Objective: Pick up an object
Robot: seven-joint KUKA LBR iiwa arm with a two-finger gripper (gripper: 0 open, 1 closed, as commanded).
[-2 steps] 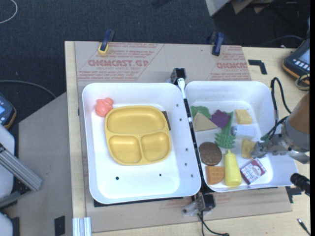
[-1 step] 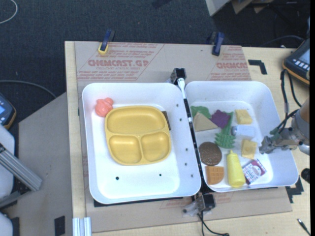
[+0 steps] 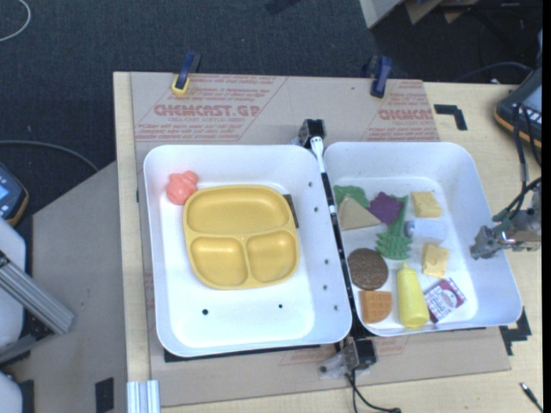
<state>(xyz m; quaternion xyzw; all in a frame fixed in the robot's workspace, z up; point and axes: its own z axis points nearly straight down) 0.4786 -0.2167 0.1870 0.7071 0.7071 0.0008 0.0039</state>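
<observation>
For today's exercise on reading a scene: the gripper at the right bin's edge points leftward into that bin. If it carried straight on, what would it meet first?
Probably the pale yellow cheese block, the nearest item left of the gripper in the right bin. Height is unclear from above, so it might pass over it.

— What lay in the left bin (image 3: 164,231)?
— A yellow divided plate (image 3: 241,235), with a pink toy (image 3: 181,187) at its far left corner.
— And the right bin (image 3: 482,196)?
— Play food: a brown cookie (image 3: 368,268), a yellow bottle (image 3: 411,296), cheese cubes (image 3: 425,203), a purple piece (image 3: 386,206). The gripper (image 3: 486,243) hung over its right rim.
</observation>
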